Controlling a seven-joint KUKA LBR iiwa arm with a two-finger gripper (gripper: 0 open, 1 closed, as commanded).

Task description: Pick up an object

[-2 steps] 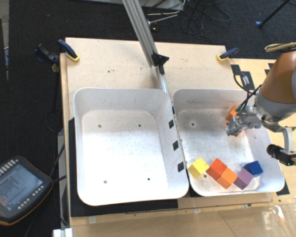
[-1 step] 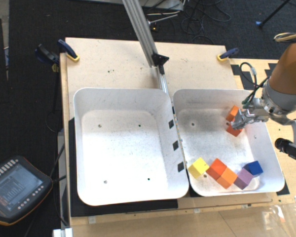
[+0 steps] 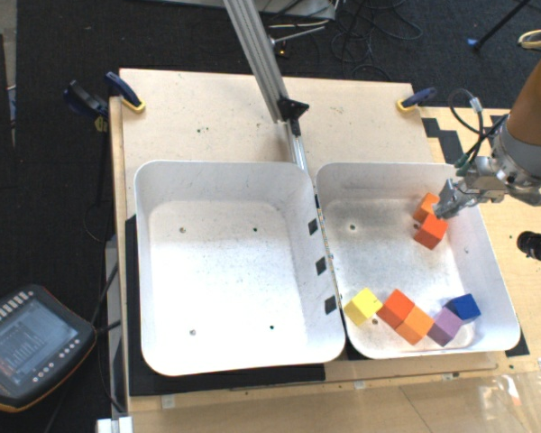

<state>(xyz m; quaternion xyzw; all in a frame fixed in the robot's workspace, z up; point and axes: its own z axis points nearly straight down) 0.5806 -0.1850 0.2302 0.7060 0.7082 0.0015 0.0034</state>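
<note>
Nearest the lens, at lower left of the frame: a grey teach pendant (image 3: 27, 345), off the bench and out of play. Just above it, the left bin (image 3: 216, 269), bare of blocks. To its right, the right bin (image 3: 491, 260), with every candidate inside.

Along the lower edge of that bin, a cluster: yellow block (image 3: 362, 305), two orange blocks touching corner to corner (image 3: 406, 316), purple block (image 3: 445, 325), blue block (image 3: 464, 307). Crowded, and poor targets for now.

Higher up, toward the right wall, a lone orange block (image 3: 428, 225), well apart from the cluster. Right on its upper right corner, the gripper (image 3: 449, 206), reaching in from the right of the frame. How wide it is set: cannot tell, with the tip blurred against the orange. Whether the block sits inside the grasp or merely beside it: also unclear.

Judged as the approach or closing step on that lone block. To do it well:

- Centre over the block's middle, not its corner; from here looks offset toward the upper right.
- Square up to two flat opposite faces, since the block lies turned at an angle.
- Go low enough to catch the sides, short of the bin floor.
- Close fully before any lift, then rise straight up, slowly.
- Mind the sloping right wall close by; a nudge could slide the block against it.
</note>
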